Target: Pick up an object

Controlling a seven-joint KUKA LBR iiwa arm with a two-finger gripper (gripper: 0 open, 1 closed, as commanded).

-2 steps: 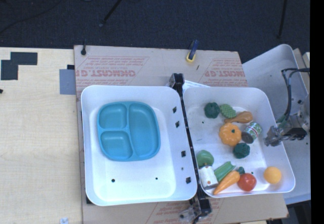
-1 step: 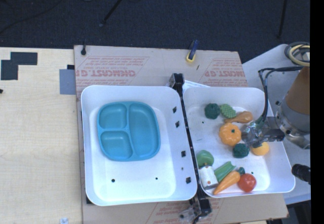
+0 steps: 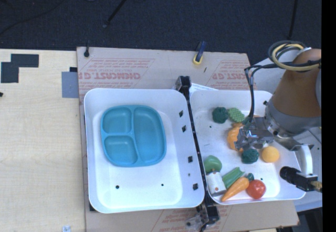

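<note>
Not picked yet: jaws [image 3: 249, 138] low in right bin [image 3: 265, 95] among toy food, over orange piece [image 3: 233, 136] beside dark green one [image 3: 250, 156] (jaw spread unclear), lift left to do.

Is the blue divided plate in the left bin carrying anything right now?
Empty. All three compartments of the blue plate show bare blue; the toy food lies in the right bin.

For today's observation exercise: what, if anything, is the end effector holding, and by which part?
It cannot be told. The end effector sits low in the right bin among toy foods, against an orange piece and a dark green piece; no grip shows.
</note>
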